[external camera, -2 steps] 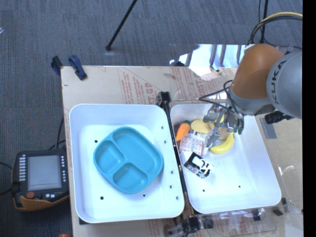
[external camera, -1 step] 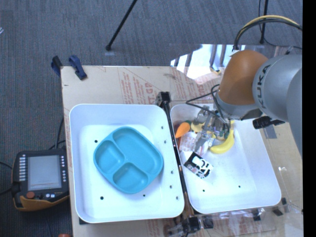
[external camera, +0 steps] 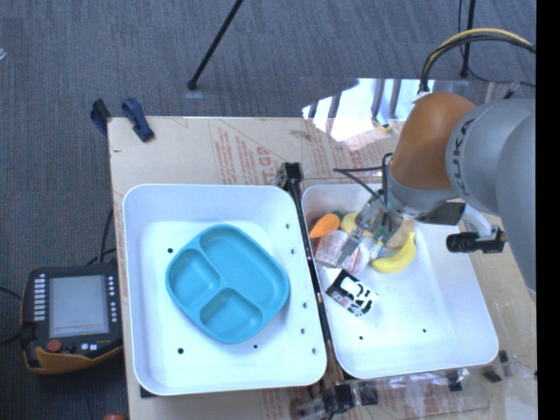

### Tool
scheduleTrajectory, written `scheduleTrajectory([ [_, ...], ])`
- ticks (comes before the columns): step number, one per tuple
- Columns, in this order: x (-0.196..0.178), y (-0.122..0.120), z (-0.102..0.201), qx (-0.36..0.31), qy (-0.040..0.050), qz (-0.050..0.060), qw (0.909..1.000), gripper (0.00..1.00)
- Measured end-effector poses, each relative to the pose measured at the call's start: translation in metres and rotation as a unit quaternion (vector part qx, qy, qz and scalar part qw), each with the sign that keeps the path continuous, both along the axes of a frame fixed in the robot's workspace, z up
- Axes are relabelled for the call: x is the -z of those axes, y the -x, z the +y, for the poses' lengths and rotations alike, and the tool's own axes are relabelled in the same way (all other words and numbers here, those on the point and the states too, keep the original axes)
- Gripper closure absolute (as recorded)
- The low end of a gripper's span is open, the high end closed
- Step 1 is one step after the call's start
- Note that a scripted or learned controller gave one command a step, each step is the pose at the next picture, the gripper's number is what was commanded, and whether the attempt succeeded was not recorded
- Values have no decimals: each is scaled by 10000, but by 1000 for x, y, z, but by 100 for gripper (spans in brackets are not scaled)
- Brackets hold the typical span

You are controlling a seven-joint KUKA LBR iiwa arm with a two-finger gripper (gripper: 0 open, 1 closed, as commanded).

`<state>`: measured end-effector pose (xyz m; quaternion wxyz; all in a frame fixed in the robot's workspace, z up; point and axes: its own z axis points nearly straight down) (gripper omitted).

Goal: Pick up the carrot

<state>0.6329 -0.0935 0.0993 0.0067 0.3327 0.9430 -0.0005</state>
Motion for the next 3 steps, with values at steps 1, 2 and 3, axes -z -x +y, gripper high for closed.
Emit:
scheduleTrajectory([
  [1, 0, -11, -9, 1302, -60, -11, 9915, 0],
  [2, 3, -16, 1, 2160, -45, -24, 9764, 0],
  [3, 3, -16, 1, 2152, -39, -24, 9766, 0],
])
